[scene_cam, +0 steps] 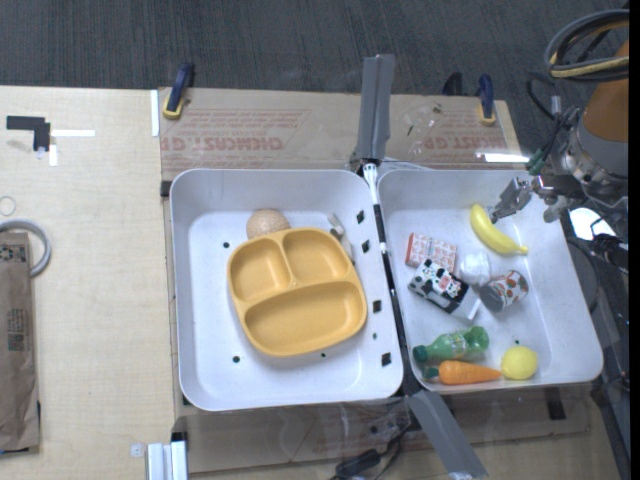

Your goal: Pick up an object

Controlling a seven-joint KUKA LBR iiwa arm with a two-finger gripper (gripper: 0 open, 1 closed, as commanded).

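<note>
Lit evenly and fairly brightly from overhead, with only short, soft shadows lying under the yellow tray (pixel 297 291) and the small items. Glaring mildly off the white bins (pixel 190 268), washing out their rims, and off a clear plastic film (pixel 440 133) on the cardboard. Looking slightly soft and grainy throughout, blurring small print. Dimming toward the dark floor at top. Bowing straight edges faintly near the borders.
</note>
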